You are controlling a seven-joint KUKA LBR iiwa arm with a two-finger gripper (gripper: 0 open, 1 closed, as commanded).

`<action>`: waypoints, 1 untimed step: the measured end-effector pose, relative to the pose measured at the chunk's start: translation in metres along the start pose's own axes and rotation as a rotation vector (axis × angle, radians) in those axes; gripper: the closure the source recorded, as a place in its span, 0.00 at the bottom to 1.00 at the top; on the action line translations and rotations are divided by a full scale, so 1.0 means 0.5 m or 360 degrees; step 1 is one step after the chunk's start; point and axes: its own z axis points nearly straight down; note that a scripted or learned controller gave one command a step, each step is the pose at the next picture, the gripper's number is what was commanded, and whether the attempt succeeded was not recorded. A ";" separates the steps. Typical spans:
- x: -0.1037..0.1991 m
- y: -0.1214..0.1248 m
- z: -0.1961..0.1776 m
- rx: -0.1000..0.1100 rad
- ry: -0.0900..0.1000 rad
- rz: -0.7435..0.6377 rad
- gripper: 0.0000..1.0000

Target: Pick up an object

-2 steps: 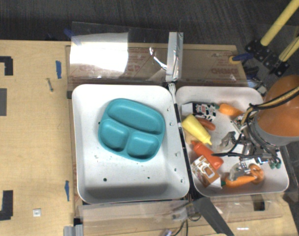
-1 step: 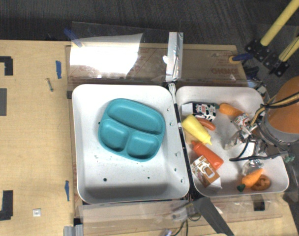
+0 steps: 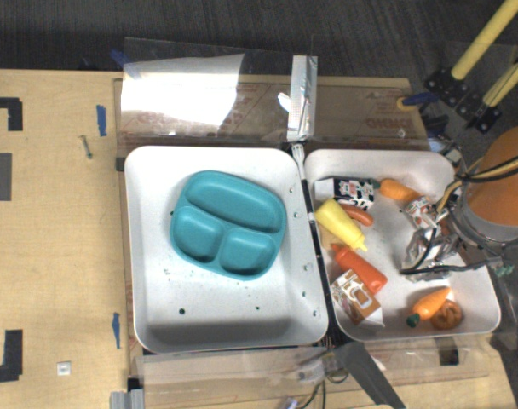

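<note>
Two white bins sat side by side. The left bin held a blue tray. The right bin held your toys: a yellow bottle, a cow carton, a red box and a carrot. Your claw hung over the right bin, near the carrot. You could not tell if it was wide or narrow.

1. You have two white bins of smooth, faintly glossy plastic.
2. The teal divided tray looks like smooth matt plastic.
3. The bench is pale, matt wood.
4. The yellow bottle is shiny plastic.
5. A clear, glossy sheet catches glare behind the bins.
</note>
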 end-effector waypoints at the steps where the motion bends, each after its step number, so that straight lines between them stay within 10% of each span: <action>1: -0.154 0.004 -0.116 -0.0012 0.0030 0.0289 1.00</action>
